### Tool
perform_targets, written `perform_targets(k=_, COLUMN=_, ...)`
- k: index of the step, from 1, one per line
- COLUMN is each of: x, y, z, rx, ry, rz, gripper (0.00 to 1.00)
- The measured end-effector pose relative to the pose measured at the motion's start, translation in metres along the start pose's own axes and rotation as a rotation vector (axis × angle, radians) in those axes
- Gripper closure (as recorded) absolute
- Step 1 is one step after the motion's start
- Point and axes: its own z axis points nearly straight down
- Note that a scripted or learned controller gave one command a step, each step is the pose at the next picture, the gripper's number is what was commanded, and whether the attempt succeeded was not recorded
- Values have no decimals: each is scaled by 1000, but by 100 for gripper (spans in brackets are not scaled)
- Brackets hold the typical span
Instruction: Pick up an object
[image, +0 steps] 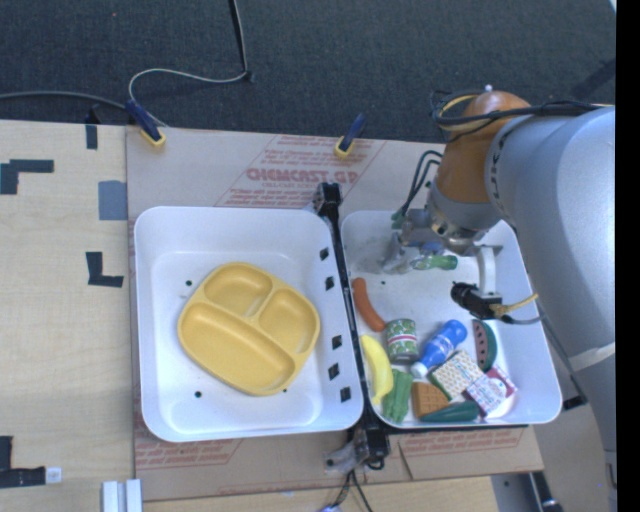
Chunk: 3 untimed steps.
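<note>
My gripper (398, 257) reaches down into the far part of the right bin (520, 262), close to its white floor. A small green object (437, 263) lies just to the gripper's right; whether they touch is unclear. An orange sausage-shaped toy (367, 304) lies a little nearer the front, by the divider. Further forward sit a small can (401, 339), a blue bottle (441, 347), a banana (377, 365) and a watermelon slice (485, 345).
Several more toys crowd the right bin's front: a green cucumber (400, 395), a checked box (457, 374) and a pink packet (491, 392). A yellow divided plate (249, 327) lies in the left bin (160, 300). A black cable part (470, 296) hangs near the arm.
</note>
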Motion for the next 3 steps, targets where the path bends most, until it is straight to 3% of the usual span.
perform_targets(k=1, x=-21, y=-16, z=-89, rx=-8, ry=2, rz=-2, gripper=100)
perform_targets(k=2, x=-21, y=-17, z=-88, rx=-6, ry=2, rz=-1, gripper=0)
perform_targets(k=3, x=-44, y=-12, z=18, rx=-8, ry=2, rz=-1, gripper=0)
